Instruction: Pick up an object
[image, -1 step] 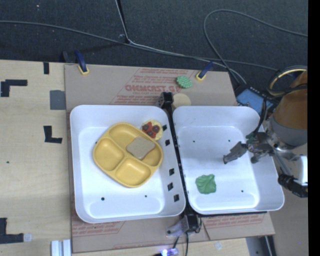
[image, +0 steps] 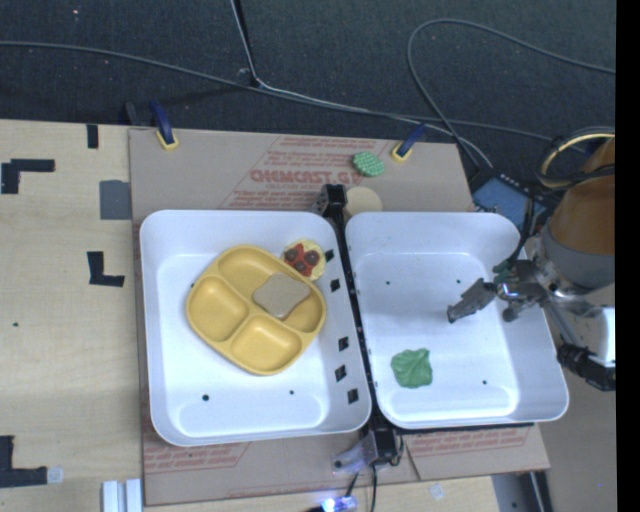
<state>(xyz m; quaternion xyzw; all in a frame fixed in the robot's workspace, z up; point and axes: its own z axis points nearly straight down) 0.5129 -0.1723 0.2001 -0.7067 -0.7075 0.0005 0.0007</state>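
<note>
The right bin (image: 440, 245) is the mark for all that follows. In its near part, close to the near wall and somewhat left of the middle, lies a green leafy piece (image: 411, 367), flat on the white floor and touching nothing else. Farther in, about the middle of the right bin's depth and toward its right side, the gripper (image: 462, 308) reaches leftward over the floor, well apart from the green leafy piece and farther off than it; nothing is seen in the claw, and whether it is apart or together cannot be told from this slant. The grey arm (image: 580, 235) stands over the right bin's right wall.

Just left of the right bin, wall against wall, sits the left bin (image: 250, 400); in it rests a yellow divided plate (image: 225, 300); a tan square slice (image: 281, 294) lies on the plate's middle; a small red and dark cluster (image: 303, 258) sits at the plate's far edge, on the side nearer the right bin.

Beyond the right bin's far left corner, on the cardboard sheet (image: 220, 170), lies a small green dotted disc (image: 368, 163); a blue clamp (image: 408, 145) grips the cardboard's far edge just past it; farther still, cables (image: 300, 95) cross the dark floor.
</note>
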